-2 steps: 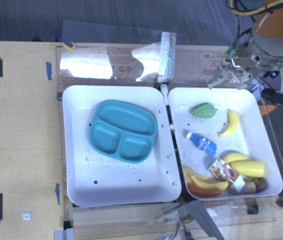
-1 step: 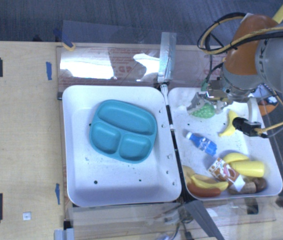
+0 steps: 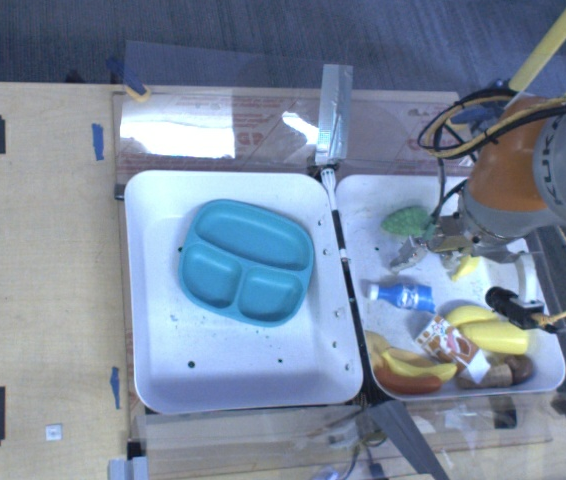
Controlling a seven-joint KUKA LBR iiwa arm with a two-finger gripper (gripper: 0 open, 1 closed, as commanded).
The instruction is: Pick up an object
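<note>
My gripper [image 3: 410, 253] is low in the right bin [image 3: 363, 203], near its upper middle. It hangs just below a green leafy toy [image 3: 406, 220] and above a small blue and white bottle [image 3: 403, 295] lying on its side. Nothing can be seen held in it. A small yellow piece [image 3: 466, 266] lies right beside the wrist. Lower in the bin lie a yellow banana [image 3: 490, 331], a red and white snack packet [image 3: 447, 342], a second banana on a red piece [image 3: 413, 369] and a brown item [image 3: 509, 372].
The left bin [image 3: 153, 368] holds a blue divided plate [image 3: 246, 261] at its middle. A raised rim [image 3: 338, 258] separates the two bins. The grey arm with its orange band [image 3: 503, 176] reaches over the right bin's upper right corner.
</note>
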